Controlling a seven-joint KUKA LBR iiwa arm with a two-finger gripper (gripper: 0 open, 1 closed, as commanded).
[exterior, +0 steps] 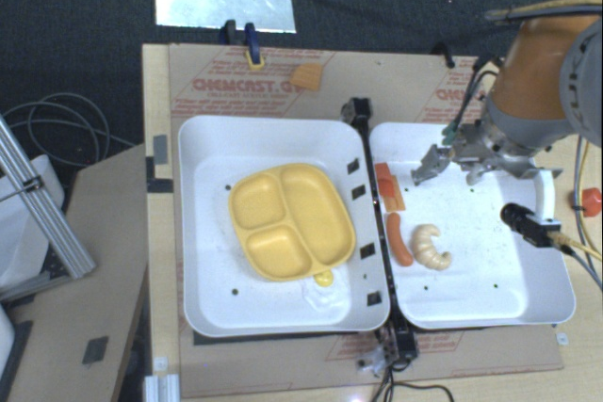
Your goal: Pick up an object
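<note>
Croissant (431,246) beside sausage (399,240); jaws (436,163) hover above

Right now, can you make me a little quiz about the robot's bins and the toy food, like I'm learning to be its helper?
1. True or false: the yellow divided plate lies in the left bin.
2. Which toy lies right beside the croissant in the right bin? A) hot dog sausage B) banana C) apple
3. Fill in: the claw hangs over the ____ bin, with nothing between its fingers.

Key: 1 true. 2 A; the sausage lies just left of the croissant, with an orange-and-white strip above them near the divider. 3 right.
</note>
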